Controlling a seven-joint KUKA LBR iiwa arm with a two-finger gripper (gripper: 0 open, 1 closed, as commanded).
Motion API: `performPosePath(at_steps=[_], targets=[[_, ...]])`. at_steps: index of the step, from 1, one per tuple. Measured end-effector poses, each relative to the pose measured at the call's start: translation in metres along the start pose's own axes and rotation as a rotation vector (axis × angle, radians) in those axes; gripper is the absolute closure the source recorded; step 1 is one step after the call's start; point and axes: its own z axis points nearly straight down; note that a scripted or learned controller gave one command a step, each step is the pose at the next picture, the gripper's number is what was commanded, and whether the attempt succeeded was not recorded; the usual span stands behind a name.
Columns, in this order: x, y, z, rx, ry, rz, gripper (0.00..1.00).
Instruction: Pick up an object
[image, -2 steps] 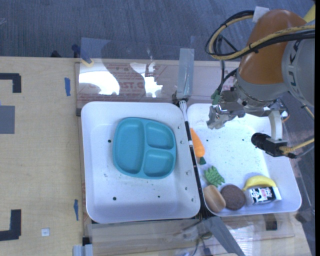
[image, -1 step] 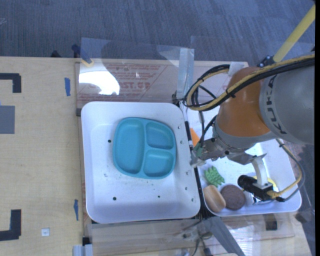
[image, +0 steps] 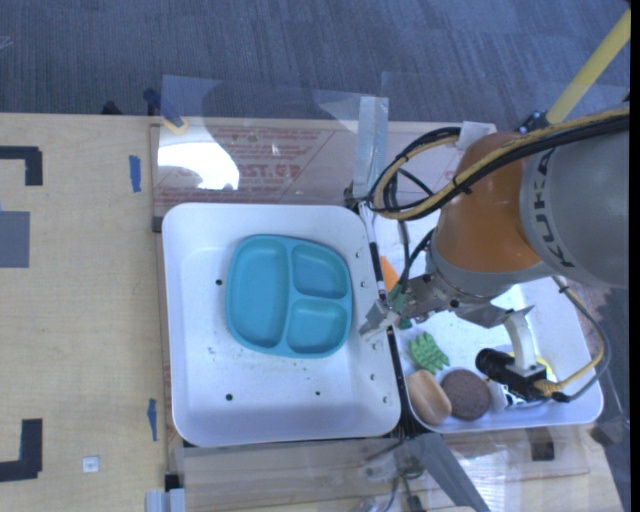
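Objects for picking sit bunched at the near end of the right bin (image: 585, 405): a tan bread roll (image: 430, 397), a brown round patty-like piece (image: 466, 393), and a green leafy toy (image: 429, 351) just behind them. Above that cluster the gripper (image: 392, 308) hangs over the divide between the bins, probably lining up a descent; nothing is visibly held, and I cannot tell how it is set. An orange sliver (image: 388, 270) peeks beside it. Further left, the left bin (image: 190, 390) carries a blue divided plate (image: 290, 296).
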Motion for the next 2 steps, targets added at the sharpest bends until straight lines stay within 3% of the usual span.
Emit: performPosePath(at_steps=[1,2], targets=[[-0.021,0.015,0.0,-0.003,-0.002,-0.062,0.0],[-0.087,0.052,-0.001,-0.002,-0.002,0.082,0.0]])
